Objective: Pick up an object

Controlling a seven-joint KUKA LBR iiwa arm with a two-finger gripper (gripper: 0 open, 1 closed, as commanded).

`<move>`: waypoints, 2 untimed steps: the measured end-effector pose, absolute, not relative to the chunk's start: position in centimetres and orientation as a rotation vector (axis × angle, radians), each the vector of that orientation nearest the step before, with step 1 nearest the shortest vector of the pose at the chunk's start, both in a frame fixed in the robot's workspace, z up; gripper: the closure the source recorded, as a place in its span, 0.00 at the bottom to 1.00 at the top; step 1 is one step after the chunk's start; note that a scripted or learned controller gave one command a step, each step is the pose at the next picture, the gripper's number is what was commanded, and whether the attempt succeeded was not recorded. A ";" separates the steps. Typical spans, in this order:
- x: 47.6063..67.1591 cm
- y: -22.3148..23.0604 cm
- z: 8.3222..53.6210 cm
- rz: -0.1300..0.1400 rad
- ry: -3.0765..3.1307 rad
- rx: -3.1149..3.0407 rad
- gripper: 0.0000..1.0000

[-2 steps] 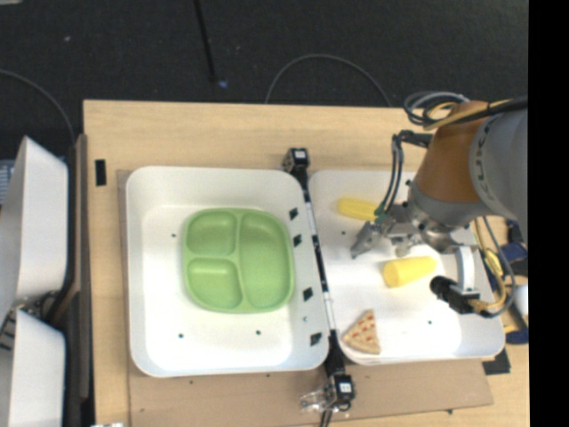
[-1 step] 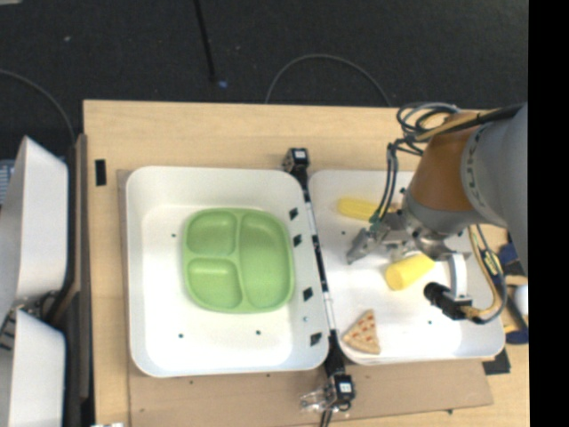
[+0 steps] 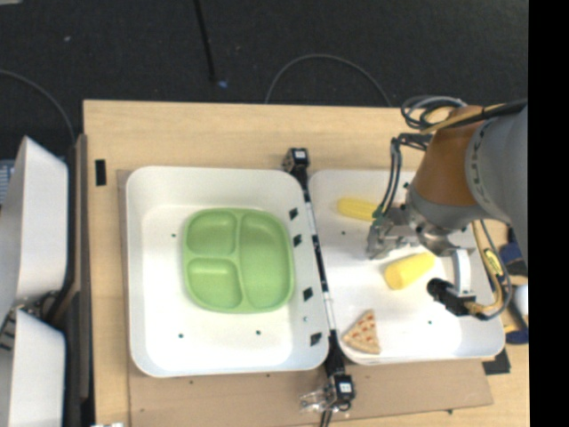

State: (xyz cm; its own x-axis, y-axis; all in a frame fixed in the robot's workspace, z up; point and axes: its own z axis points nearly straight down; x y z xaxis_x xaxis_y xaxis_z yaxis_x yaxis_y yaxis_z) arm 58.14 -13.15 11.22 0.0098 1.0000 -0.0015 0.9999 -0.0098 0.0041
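Robot lab: wooden bench (image 3: 222, 132), white bins (image 3: 151, 238), floor cables (image 3: 204, 34).

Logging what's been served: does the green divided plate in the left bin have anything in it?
Empty. The green plate lies flat in the left bin, all three compartments showing bare green.

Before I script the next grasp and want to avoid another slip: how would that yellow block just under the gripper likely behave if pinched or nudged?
The yellow block looks short and rounded like a cylinder lying on its side, so a nudge may roll it across the right bin. Its smooth surface suggests hard, light plastic, possibly slippery. It seems rigid, not floppy.
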 end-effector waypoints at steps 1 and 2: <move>58.7 -13.8 17.5 0.006 2.211 2.222 1.00; 59.0 -13.4 23.8 0.005 2.220 2.214 1.00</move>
State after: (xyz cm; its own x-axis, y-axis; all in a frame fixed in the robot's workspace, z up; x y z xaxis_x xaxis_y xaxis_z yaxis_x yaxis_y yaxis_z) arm 58.98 -13.45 23.84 -0.0028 1.0000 -0.0018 1.0000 0.0028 0.0066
